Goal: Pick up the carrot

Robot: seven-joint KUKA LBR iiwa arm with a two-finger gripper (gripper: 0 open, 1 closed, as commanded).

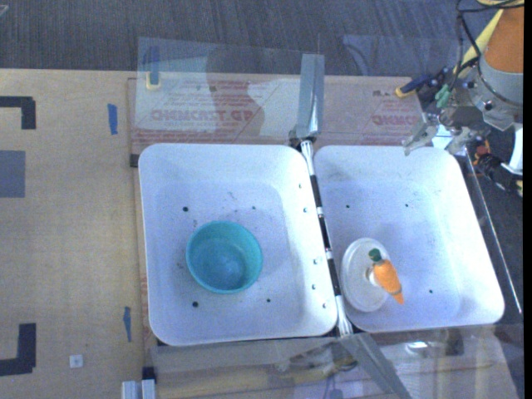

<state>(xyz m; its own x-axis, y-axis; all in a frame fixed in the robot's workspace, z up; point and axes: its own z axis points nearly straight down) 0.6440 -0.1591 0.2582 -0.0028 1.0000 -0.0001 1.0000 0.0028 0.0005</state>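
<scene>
The gripper [436, 135] hangs at the right bin's [474, 223] far corner, fingers seemingly spread and empty, so it must first reach the carrot [386, 278] lying on the small white plate [357, 285].

My arm [504, 52] comes in from the upper right, orange band showing above the wrist. My gripper [438, 140] hangs low, both fingers [419, 137] spread apart, nothing between them.

You're looking at dark grey carpet floor [249, 15] running behind a light wooden desk [66, 223] carrying blue tape marks [112, 119].
</scene>
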